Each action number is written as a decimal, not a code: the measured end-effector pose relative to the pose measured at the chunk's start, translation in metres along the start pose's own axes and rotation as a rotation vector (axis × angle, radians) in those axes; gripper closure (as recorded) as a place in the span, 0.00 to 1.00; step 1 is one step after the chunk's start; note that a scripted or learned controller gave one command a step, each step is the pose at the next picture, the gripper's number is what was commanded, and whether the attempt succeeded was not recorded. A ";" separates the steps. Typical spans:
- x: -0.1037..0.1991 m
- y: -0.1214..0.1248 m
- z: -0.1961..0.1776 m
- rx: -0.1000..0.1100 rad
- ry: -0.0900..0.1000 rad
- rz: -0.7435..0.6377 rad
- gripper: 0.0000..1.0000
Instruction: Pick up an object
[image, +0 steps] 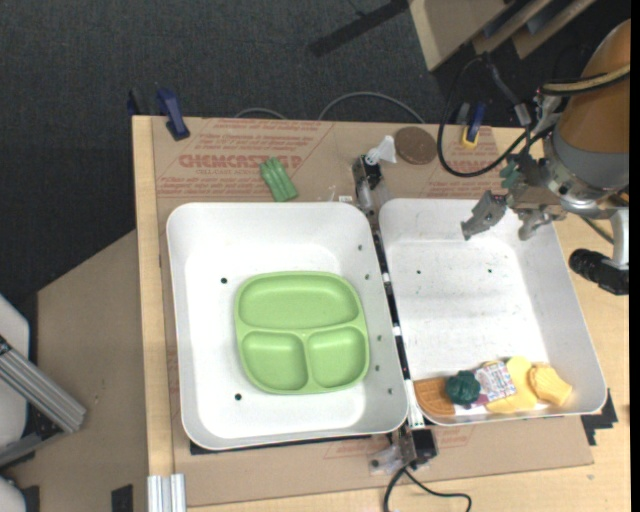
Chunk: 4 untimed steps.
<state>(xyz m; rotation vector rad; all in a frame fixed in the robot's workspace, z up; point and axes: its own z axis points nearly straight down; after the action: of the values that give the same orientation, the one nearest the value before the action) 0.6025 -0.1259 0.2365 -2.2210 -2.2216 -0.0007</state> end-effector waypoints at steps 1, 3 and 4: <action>-0.056 0.002 0.059 0.006 -0.001 0.005 0.00; -0.096 0.004 0.114 -0.005 -0.003 0.000 0.00; -0.091 -0.021 0.154 0.005 0.002 0.001 0.00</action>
<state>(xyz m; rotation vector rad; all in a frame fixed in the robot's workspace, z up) 0.5819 -0.2172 0.0827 -2.2183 -2.2174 0.0026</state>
